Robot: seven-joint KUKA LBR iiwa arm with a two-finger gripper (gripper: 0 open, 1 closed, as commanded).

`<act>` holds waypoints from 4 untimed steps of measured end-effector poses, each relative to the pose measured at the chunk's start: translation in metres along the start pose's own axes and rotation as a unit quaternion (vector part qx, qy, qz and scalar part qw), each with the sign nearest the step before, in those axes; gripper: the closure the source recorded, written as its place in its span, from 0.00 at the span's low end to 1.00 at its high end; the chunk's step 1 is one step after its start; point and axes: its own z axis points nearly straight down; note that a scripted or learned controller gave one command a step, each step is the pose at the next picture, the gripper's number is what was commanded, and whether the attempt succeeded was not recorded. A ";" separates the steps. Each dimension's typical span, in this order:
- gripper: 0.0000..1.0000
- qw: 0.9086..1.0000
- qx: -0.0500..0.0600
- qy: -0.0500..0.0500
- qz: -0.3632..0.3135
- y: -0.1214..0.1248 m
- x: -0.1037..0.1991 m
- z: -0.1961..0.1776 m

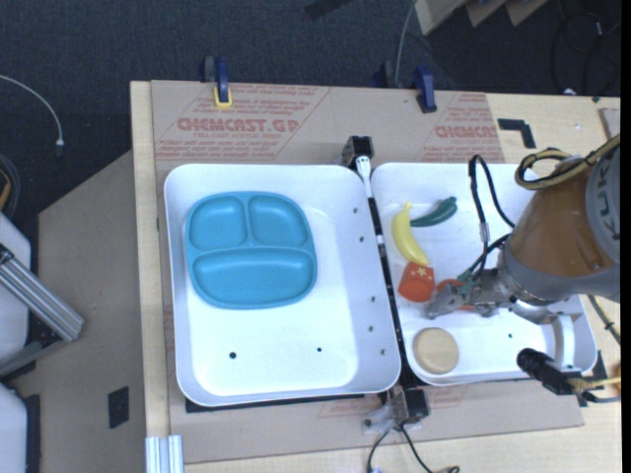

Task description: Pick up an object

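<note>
The right bin (552, 361) holds a yellow banana (408, 236), a dark green piece (435, 213) beside the banana's top, a red block (416, 282) and a round beige disc (435, 351). My gripper (444, 302) is low in this bin, pointing left. Its tip is just right of the red block and above the beige disc. The grey arm with its orange band (562, 230) covers the right part of the bin. Nothing is visibly lifted.
The left bin (197, 363) holds a blue divided plate (252, 249) in its upper half. A black divider (380, 254) runs between the bins. Black cables (485, 215) loop over the right bin near the arm. Clamps sit at the bench's back edge.
</note>
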 end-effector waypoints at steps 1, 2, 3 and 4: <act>1.00 1.000 -0.002 -0.001 0.000 0.001 0.000 -0.013; 1.00 1.000 -0.004 -0.002 -0.001 -0.006 0.001 -0.058; 1.00 1.000 -0.005 -0.002 -0.002 -0.005 0.012 -0.111; 1.00 1.000 -0.006 -0.002 -0.001 -0.009 0.005 -0.171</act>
